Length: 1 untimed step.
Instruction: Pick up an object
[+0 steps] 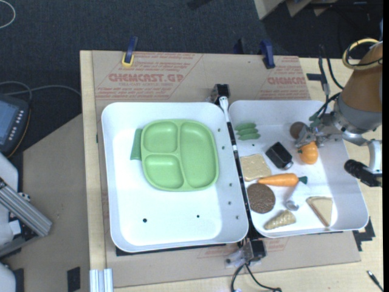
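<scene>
The brown board [182, 72] under the bins reads "CHEMCAST" in red print.

Open floor is lying along the left bin's [115, 163] front and left edges, around the green divided plate [180, 153]. The right bin [358, 215] is crowded: carrot [278, 179], bread slice [254, 165], black block [279, 154] and brown disc [261, 198] are blocking its centre; its rear edge is lying freer.
</scene>
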Each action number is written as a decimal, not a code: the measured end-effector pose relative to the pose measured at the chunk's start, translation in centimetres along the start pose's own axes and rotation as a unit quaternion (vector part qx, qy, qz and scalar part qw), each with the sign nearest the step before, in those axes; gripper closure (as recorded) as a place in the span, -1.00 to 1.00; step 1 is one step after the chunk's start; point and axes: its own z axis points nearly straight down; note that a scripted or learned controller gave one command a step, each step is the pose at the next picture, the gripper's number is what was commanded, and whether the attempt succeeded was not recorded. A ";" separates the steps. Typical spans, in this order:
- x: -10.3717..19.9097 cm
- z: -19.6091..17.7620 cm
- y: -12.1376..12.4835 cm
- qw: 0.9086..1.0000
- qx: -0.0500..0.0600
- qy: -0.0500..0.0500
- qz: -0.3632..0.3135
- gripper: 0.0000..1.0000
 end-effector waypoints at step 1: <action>0.4 -6.3 0.7 1.000 0.008 0.001 0.000 1.00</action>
